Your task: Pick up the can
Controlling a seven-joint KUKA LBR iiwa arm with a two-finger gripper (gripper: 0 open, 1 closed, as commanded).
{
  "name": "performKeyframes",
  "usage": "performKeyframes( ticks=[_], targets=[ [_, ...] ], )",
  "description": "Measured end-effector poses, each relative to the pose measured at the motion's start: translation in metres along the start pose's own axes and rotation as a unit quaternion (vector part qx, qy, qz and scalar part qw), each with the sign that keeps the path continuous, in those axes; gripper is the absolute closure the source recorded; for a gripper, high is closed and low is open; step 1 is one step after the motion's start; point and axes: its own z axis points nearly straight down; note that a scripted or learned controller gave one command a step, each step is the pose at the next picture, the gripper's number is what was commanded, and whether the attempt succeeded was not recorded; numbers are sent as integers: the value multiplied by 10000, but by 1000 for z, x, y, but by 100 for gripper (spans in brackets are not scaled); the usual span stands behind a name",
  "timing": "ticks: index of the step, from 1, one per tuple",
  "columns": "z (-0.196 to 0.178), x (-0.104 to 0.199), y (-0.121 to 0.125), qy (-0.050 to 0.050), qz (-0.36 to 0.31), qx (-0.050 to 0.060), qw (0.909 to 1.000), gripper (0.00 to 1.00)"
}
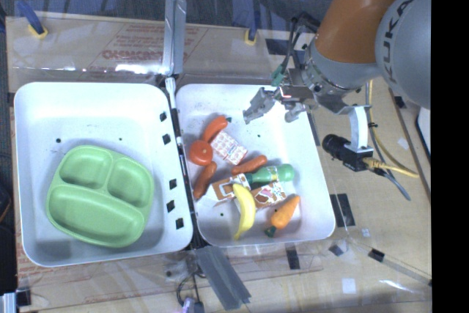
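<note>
the end effector [275,108] hangs over the far part of the right bin [316,179], close to its far wall. its two fingers [256,106] are spread apart with nothing between them.

the can [272,193], as best it can be made out, is the short white-and-red labelled thing lying on its side. it is well apart from the end effector, toward the near edge of the bin and roughly straight in front of it. it is packed in among other things: a banana [244,210] touches it on the side away from the arm, a green bottle [268,174] lies just beyond it on the end effector's side, and an orange carrot [285,211] sits just nearer the bin's front edge.

closer to the end effector, and off toward the other bin, lie a checked packet [229,149], a tomato [201,152] and a reddish sausage [214,128].

much farther that way, the left bin [37,106] holds a green divided plate [100,194]. both bins rest on the desk [381,231].
</note>
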Motion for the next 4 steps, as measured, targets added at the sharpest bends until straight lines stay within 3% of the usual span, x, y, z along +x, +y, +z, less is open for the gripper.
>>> performKeyframes(
  ticks=[1,2,3,4],
  targets=[
    [61,-26,-87,4,621,2,9981,0],
    [176,-69,-55,0,367,-18,9993,0],
    [197,-81,-84,1,286,-36,9996,0],
    [187,-81,-84,-4,259,-36,9997,100]
  ],
)
